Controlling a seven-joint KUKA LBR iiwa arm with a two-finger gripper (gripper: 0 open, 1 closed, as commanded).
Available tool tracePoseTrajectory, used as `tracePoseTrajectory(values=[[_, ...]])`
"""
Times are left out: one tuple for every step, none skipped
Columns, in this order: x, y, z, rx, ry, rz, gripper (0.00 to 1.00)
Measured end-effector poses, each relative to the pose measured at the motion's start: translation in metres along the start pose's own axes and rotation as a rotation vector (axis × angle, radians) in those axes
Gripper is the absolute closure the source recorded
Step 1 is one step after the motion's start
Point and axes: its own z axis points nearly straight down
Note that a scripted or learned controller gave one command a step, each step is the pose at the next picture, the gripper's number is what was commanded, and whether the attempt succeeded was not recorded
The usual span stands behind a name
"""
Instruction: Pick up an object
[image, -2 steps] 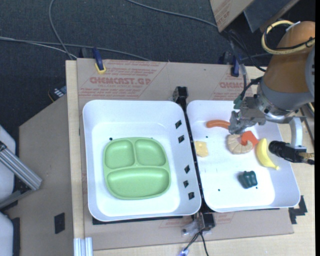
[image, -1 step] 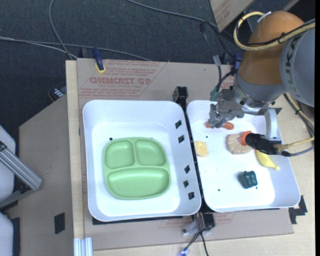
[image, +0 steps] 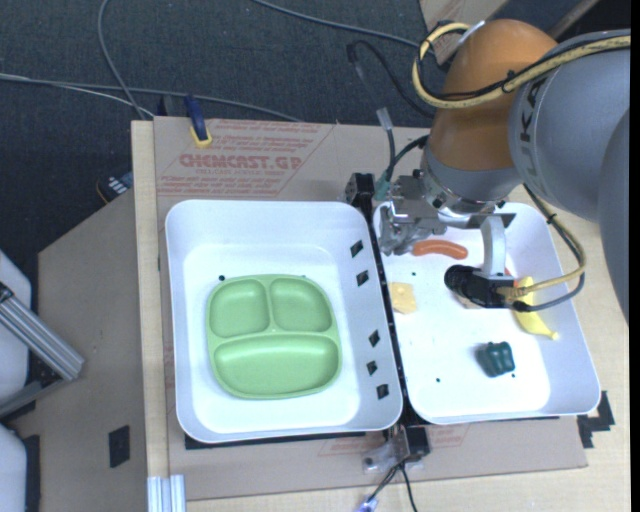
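Two shallow white bins sit side by side on the surface (image: 250, 150), their inner walls meeting down the middle: the left bin (image: 185, 300) and the right bin (image: 560, 395). The fingers (image: 398, 232) hang over the far corner of the right bin, just beside that shared wall and near the far rim. Whether they are apart or together cannot be told from this view. The arm (image: 490, 70) above them covers much of the bin's far edge.

Four loose things lie in the right bin, one of each kind. One orange sausage-shaped piece (image: 440, 248) lies just to the view's right of the fingers. One pale yellow chunk (image: 402, 297) lies nearer the camera than the fingers, close to the shared wall. One yellow banana (image: 537, 322) lies well off to the view's right of the fingers, near the bin's outer wall. One dark teal block (image: 496, 358) lies farthest from the fingers, toward the near rim. Bare white floor stretches between the chunk and the block, and on along the near rim.

One green divided plate (image: 272, 335), with three compartments, lies flat in the left bin, to the view's left of the fingers, across the shared wall. A strip of bare floor rings it, widest on the far side.
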Motion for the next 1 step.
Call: tracePoseTrajectory(values=[[0.0443,0.0177,-0.0004,-0.001,0.001,0.0,1.0]])
